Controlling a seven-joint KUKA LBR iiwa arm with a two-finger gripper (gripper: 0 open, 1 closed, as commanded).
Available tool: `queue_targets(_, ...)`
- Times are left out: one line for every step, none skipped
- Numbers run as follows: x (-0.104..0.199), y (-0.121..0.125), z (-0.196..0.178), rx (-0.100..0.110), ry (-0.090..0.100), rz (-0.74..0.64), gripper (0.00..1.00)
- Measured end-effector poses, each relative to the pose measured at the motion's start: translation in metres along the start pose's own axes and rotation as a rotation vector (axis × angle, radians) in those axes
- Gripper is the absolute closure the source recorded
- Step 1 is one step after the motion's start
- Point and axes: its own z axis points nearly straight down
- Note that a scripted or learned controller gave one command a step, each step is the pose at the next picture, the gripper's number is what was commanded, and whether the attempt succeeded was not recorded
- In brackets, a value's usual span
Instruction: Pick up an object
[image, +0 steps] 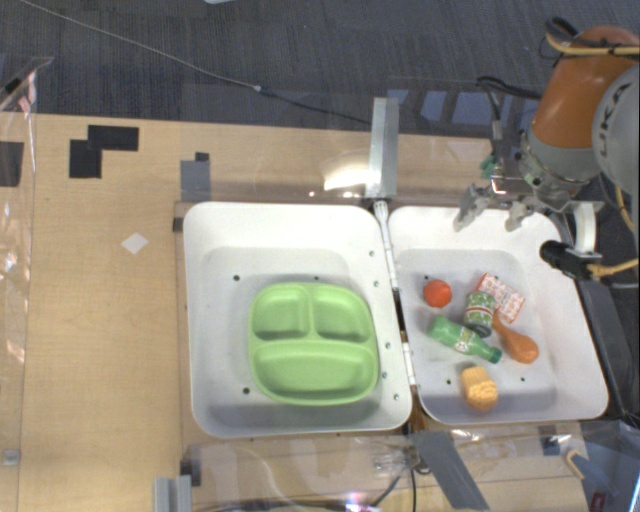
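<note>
The gripper (495, 208) hangs above the far edge of the right bin (560, 400), its two fingers spread apart with nothing between them and touching none of the objects. The grey arm (590, 100) with its orange band rises behind and to the right of it. Below the gripper, toward the near side of the bin, lies a small cluster of things: a red-orange ball (437, 293) closest to it on the left, a red and white packet (499, 296) directly below, a green bottle (464, 338) lying on its side beneath the ball, an orange drumstick-shaped toy (516, 342) just right of the bottle and touching the packet's lower edge, and a yellow-orange block (480, 388) farthest from the gripper. Well to the gripper's left sits the left bin (215, 250), bearing a green compartment tray (314, 342). Both bins rest on a pale wooden bench (90, 330), with dark carpet (250, 50) beyond its far edge.
</note>
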Motion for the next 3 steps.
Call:
queue_targets(-0.034,-0.046,0.109,-0.003,-0.001,-0.212,0.00)
queue_targets(-0.023,-0.076,0.112,-0.022,-0.006,-0.168,0.00)
queue_targets(0.008,-0.115,0.111,-0.027,-0.006,-0.074,0.00)
